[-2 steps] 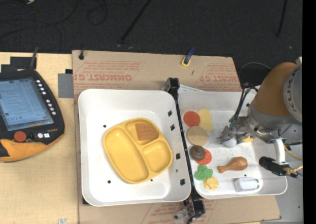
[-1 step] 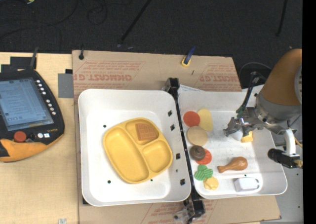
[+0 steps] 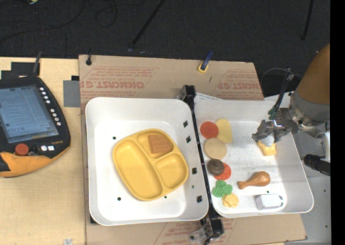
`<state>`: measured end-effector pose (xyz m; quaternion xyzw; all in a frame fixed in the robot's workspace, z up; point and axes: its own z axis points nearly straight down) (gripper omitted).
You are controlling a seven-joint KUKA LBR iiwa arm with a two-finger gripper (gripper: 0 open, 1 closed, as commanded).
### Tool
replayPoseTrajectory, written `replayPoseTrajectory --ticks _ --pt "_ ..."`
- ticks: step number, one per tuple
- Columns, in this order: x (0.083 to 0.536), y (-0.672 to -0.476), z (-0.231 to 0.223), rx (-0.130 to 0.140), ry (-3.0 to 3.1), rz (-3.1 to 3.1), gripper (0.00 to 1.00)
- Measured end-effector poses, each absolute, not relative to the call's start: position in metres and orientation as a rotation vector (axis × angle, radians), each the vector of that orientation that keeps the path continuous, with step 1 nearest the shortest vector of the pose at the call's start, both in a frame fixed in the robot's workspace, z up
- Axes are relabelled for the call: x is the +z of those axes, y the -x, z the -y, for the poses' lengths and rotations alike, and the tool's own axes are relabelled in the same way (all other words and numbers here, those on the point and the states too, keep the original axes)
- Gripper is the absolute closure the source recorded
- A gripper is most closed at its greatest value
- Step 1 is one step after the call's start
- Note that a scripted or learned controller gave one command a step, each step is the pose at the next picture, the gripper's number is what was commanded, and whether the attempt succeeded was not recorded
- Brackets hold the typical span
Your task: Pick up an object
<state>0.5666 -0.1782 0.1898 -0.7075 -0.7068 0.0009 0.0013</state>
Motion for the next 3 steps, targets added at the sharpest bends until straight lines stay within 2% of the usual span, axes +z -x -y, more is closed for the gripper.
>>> replayPoseTrajectory --ticks 1,2,3 --pt "0.226 -0.567 0.180 0.003 2.219 2.221 1.00" --pt "0.222 -0.582 0.133 0.003 2.212 2.222 1.00" --pt "0.213 -0.587 0.071 0.006 2.209 2.222 1.00"
